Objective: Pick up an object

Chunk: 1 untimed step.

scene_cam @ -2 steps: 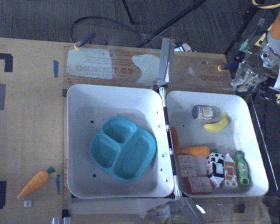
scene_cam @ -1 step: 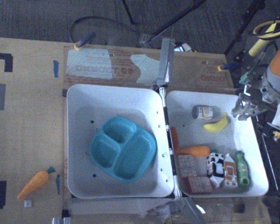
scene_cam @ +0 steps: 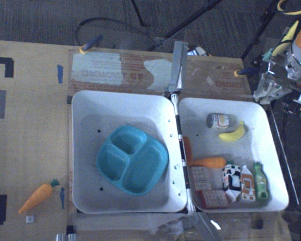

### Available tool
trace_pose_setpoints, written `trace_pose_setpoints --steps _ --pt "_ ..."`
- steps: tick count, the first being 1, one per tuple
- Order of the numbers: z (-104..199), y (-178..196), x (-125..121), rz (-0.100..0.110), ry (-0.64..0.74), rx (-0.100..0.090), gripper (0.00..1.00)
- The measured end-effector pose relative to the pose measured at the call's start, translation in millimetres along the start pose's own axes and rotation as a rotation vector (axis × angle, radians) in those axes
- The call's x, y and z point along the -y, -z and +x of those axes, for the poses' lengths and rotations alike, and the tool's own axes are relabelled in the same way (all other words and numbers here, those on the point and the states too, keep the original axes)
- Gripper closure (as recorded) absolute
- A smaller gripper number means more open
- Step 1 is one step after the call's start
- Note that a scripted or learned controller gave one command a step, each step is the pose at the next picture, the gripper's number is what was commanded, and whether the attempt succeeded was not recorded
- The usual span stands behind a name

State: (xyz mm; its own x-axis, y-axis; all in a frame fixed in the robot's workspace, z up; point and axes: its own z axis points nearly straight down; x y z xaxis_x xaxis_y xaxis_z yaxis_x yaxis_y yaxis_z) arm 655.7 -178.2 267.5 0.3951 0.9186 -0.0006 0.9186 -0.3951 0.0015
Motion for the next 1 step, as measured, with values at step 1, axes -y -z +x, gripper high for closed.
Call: trace_pose_setpoints --steps 1 --pt "-35.4 -37.5 -8.3 0.005 -0.189 0.000 1.00"
